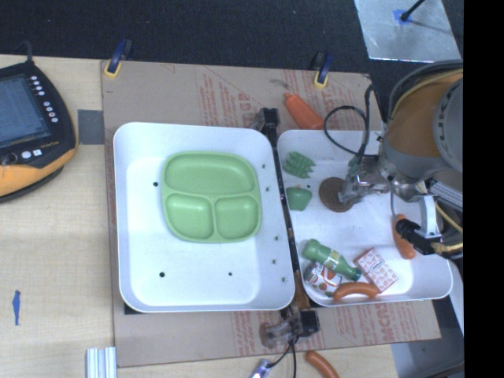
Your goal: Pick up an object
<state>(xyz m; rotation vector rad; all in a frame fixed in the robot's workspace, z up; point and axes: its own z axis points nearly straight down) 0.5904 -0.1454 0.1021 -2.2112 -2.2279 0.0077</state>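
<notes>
A grey arm with an orange band reaches in from the right over the right bin (pixel 441 286), its gripper (pixel 356 186) lowered against a round brown object (pixel 335 194) lying near the bin's middle. Whether the gripper is apart or together cannot be told from this angle, and nothing shows the brown piece held.

The brown object looks like a small, flat, disc-shaped toy, probably light and rigid plastic; a grip across its rim would likely serve better than a push from above, since a smooth disc may skid on the white bin floor.

Around it lie other candidates: a ribbed green leafy piece (pixel 299 164) and a small green block (pixel 299 198) toward the bin's left wall, and, crowded at the near edge, a green bottle (pixel 331 257), a red-and-white packet (pixel 376 269) and an orange sausage-shaped toy (pixel 353 291). The crowded group touches or overlaps, so a clean hold there looks harder.

The left bin (pixel 134 211) carries a green divided plate (pixel 211 194), wide and shallow, awkward for a narrow two-finger grip. A control pendant (pixel 27 128) sits on the table (pixel 47 274) at far left, well apart from both bins.
</notes>
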